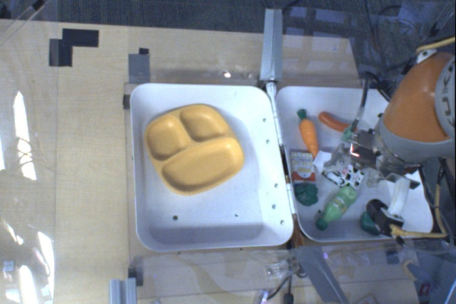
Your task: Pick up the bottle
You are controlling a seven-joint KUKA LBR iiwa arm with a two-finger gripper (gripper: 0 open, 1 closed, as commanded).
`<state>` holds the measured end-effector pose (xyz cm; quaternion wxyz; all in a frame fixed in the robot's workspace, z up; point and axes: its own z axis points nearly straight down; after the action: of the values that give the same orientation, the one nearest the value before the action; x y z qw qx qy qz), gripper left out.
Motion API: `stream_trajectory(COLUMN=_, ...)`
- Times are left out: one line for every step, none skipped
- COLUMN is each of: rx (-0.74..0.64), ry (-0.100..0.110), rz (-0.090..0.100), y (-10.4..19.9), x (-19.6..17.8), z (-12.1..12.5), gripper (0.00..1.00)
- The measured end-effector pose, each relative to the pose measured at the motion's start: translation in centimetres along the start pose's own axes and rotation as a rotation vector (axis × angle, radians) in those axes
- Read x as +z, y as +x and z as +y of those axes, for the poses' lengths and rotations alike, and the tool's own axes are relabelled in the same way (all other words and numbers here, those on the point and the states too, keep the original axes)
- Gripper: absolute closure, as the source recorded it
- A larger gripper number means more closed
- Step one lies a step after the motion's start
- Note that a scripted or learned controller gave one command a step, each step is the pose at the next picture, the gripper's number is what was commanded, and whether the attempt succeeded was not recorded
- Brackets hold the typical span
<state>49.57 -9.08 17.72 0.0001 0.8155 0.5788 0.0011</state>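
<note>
The light is bright and even, falling from above; the left bin (206, 231) glows white with a soft grey shadow along its near wall; the yellow tray (194, 149) casts only a faint shadow on its near side; a clear panel (25, 146) at the left carries pale streaks of glare; a small bright glint sits on the far rim between the bins; the far floor is dimmer; focus is slightly soft throughout, softest at the right around the arm (424, 110).

Two white bins (206, 238) sit side by side. One yellow divided tray (194, 148), one green bottle (336, 204), one carrot (308, 133), one sausage (333, 121).
</note>
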Motion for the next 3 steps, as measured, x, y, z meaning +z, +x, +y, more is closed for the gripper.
stream_trajectory(rx=-0.107, ry=-0.018, rz=0.003, y=0.5, x=8.1, z=-0.5, gripper=0.00)
stream_trajectory(rx=-0.041, ry=-0.017, rz=0.008, y=-1.6, x=7.9, z=0.3, gripper=0.00)
stream_trajectory(rx=-0.043, ry=-0.023, rz=0.009, y=-1.5, x=6.8, z=0.6, gripper=1.00)
